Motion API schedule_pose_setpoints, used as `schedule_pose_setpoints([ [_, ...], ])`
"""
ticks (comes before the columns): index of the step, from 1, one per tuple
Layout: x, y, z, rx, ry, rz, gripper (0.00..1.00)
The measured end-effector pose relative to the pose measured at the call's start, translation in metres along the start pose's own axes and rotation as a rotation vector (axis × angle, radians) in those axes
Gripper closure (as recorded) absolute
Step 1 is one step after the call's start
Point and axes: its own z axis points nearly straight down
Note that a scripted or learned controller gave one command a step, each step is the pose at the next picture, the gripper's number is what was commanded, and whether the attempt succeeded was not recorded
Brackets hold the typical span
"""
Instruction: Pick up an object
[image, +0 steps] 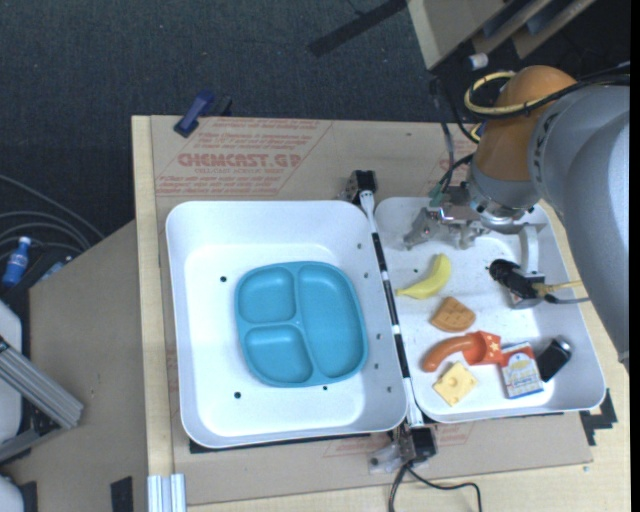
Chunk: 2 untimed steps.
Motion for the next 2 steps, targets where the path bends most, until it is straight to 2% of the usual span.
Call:
schedule_pose_setpoints([
  [1,-0.004,-0.082,0.001,0.0,-0.001,0.002,0.0],
  [2,-0.003,-0.082,-0.009,-0.002,-0.001,0.003,1.0],
])
